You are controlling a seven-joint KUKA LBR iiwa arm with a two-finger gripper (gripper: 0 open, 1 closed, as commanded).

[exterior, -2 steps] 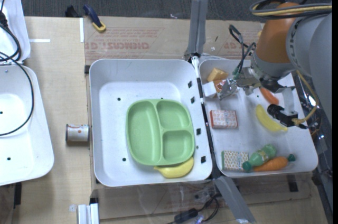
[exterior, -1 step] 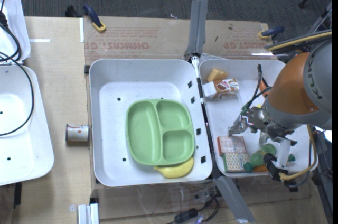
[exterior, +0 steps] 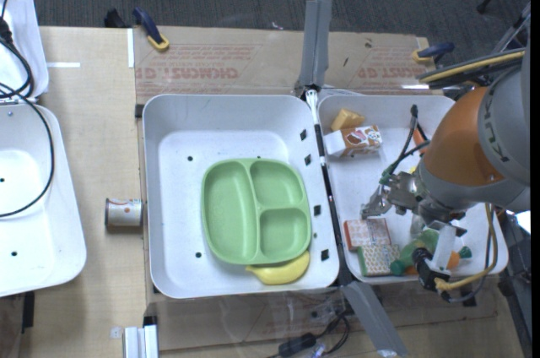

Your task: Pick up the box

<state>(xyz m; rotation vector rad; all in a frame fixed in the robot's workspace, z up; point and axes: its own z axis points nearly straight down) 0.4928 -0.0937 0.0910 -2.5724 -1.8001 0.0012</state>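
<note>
A flat box (exterior: 372, 247) with a red, pink and green print lies in the front left corner of the right bin (exterior: 384, 105). A smaller brown and white box (exterior: 360, 139) lies near the back of that bin, next to an orange wedge (exterior: 346, 120). My gripper (exterior: 385, 199) hangs low in the right bin, just above the back edge of the flat box. It is well in front of the smaller box. The grey and orange arm (exterior: 468, 149) hides the bin's right half.
Green and orange toy pieces (exterior: 422, 251) lie to the right of the flat box, under the wrist. The left bin (exterior: 169, 204) holds a green divided plate (exterior: 257, 208) and a banana (exterior: 280, 271). A small can (exterior: 124, 213) lies on the bench to its left.
</note>
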